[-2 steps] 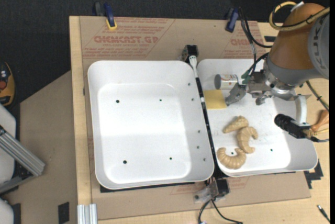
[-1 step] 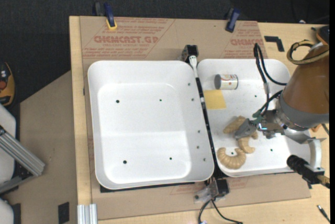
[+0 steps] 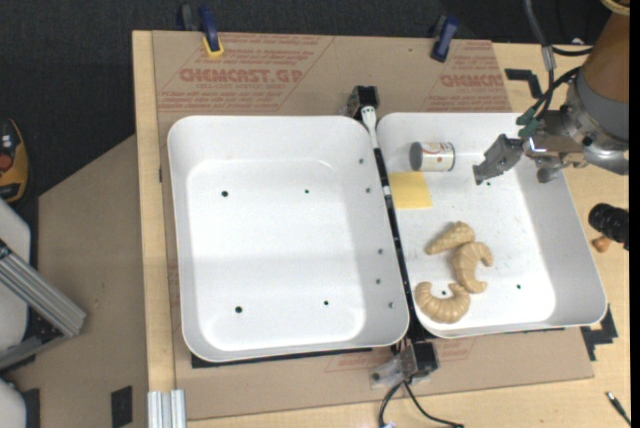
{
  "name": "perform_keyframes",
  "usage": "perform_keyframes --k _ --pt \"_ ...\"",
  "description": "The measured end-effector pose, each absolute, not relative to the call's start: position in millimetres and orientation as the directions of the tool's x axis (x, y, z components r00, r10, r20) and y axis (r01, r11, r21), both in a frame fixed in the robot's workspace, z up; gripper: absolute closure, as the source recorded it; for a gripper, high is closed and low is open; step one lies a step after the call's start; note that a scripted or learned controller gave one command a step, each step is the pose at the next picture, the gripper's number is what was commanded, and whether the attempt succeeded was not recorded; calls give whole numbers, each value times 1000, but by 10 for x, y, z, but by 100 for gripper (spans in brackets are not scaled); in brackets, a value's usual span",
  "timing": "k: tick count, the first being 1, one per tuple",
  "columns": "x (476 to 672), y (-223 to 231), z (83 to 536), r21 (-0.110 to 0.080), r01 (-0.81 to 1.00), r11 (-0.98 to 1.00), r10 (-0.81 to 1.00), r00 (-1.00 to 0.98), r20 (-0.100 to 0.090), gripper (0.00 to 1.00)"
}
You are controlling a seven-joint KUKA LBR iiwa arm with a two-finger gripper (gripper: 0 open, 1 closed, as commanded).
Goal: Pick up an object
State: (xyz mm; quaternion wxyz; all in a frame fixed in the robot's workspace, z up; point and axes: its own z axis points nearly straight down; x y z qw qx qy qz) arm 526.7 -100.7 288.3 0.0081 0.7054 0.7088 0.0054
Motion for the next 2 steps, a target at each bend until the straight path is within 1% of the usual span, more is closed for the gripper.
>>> perform_keyframes --k 1,2 --pt "5387 -722 1790 -8 1000 3 1000 -3 3 0" --pt "5014 -1001 1267 -9 1000 -4 1000 4 2 0"
